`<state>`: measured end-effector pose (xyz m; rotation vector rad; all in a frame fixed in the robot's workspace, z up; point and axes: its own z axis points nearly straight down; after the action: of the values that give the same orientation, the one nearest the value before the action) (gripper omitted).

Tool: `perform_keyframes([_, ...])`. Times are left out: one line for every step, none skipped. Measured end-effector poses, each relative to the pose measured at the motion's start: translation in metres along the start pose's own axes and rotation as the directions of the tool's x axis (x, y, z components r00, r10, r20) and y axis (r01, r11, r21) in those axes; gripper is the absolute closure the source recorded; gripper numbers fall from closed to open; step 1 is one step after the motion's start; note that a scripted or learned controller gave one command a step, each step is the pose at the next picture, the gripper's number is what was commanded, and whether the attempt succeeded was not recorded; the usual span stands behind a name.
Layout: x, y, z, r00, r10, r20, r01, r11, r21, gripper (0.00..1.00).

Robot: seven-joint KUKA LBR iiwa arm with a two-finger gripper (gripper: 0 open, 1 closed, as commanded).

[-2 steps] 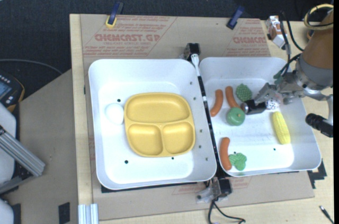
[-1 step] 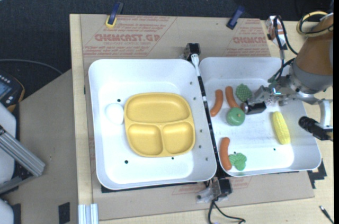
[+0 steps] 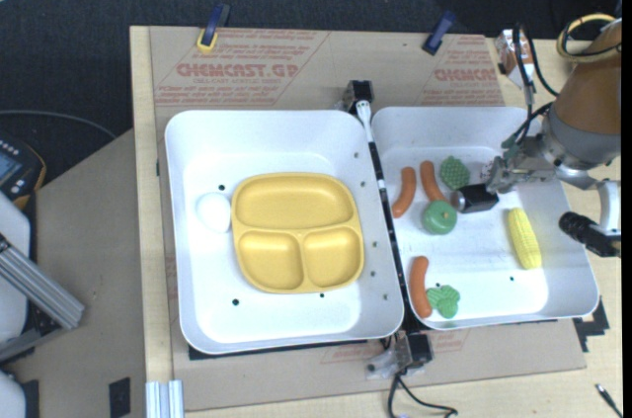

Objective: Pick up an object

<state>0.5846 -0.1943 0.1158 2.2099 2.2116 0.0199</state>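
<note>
No object is seen held. Nearest the gripper (image 3: pixel 497 173) lies a green knobbly piece (image 3: pixel 454 172), close to the far edge of the right bin (image 3: pixel 484 266), with the gripper hanging just beside it towards the bin's outer edge. Whether the gripper is open or closed cannot be told from this view. Two orange sausages are laid side by side between the knobbly piece and the bin's inner edge, the longer one (image 3: pixel 405 192) nearer that edge and the shorter one (image 3: pixel 428 179) just beside the knobbly piece. A round green piece (image 3: pixel 439 217) is placed near the middle of the bin, and a yellow corn cob (image 3: pixel 523 238) is set lengthwise near the outer edge. At the near inner corner a third orange sausage (image 3: pixel 420 283) is found touching a small broccoli floret (image 3: pixel 445 300). In the left bin (image 3: pixel 197 292) a yellow divided plate (image 3: pixel 296 231) is centred, with a white egg (image 3: pixel 213 210) just beside it on the side of the bin's outer edge. Both bins are carried by a board-topped bench (image 3: pixel 158 80), at whose far edge two blue clamps (image 3: pixel 212 23) are fixed.
</note>
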Motion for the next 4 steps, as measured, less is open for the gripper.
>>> perform_keyframes([-0.006,0.003,-0.045,1.000,0.000,0.002,0.000,1.000,0.013,1.00])
perform_keyframes([-0.010,0.007,-0.089,1.000,0.000,0.002,0.000,1.000,0.013,1.00])
perform_keyframes([-0.010,0.008,-0.110,1.000,-0.001,0.001,0.001,1.000,0.015,1.00])
perform_keyframes([0.034,0.008,-0.109,1.000,-0.004,-0.004,0.004,1.000,0.021,1.00])
